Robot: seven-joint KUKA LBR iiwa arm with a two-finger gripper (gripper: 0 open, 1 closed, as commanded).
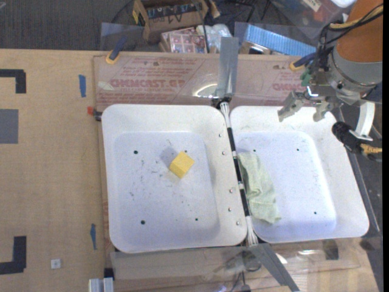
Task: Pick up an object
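Observation:
A small yellow block (181, 164) lies near the middle of the left bin (121, 139). A crumpled pale green cloth (258, 187) lies along the left side of the right bin (328, 218), close to the divider. My gripper (306, 109) hangs above the far right corner of the right bin, its two fingers spread apart with nothing between them. It is well away from both the cloth and the block.
The two white bins sit side by side, joined by a grey divider strip (234, 163). A cardboard wall (164, 81) runs behind them. The wooden bench top (45, 163) stretches to the left. Clutter and boxes (182, 17) lie beyond the cardboard.

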